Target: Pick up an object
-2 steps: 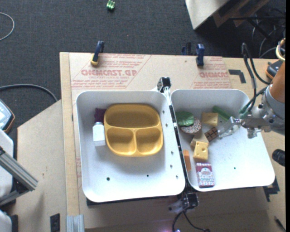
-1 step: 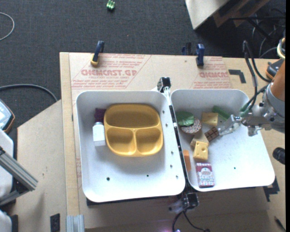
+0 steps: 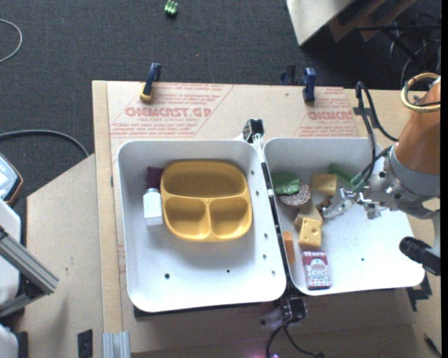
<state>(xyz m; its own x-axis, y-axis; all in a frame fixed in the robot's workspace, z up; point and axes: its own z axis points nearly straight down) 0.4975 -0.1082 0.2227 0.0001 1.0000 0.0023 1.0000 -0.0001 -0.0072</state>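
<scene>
- Camera view puts your candidate objects in the right bin (image 3: 392,273): two yellow cheese-like wedges (image 3: 310,231), one near the bin's middle and one further back, a green leafy piece (image 3: 285,184) beside a brown round item (image 3: 295,196), a red and white packet (image 3: 317,270) near the front wall, and a thin orange stick (image 3: 288,246) along the left wall.
- You see the gripper (image 3: 340,206) low over that bin, reaching in from the right, with its tip just beside the rear cheese wedge and a small dark piece (image 3: 325,205).
- You cannot tell from this angle how wide its jaws stand, nor whether anything sits between them.
- Look up the arm and you find the grey wrist, then the orange band (image 3: 420,133) above it, with black cables looping past.
- Your left bin (image 3: 133,231) holds a yellow divided tray (image 3: 206,199), with a small white bottle (image 3: 152,208) touching its left side and a dark purple item (image 3: 154,175) just behind that bottle.
- Both bins sit side by side on a tan board (image 3: 210,105) printed with red lettering, held at the far edge by two clamps (image 3: 150,82).
- Around the bench you have dark carpet (image 3: 70,42), a thin cable on the left, and a small green object (image 3: 171,8) on the floor at the top.
</scene>
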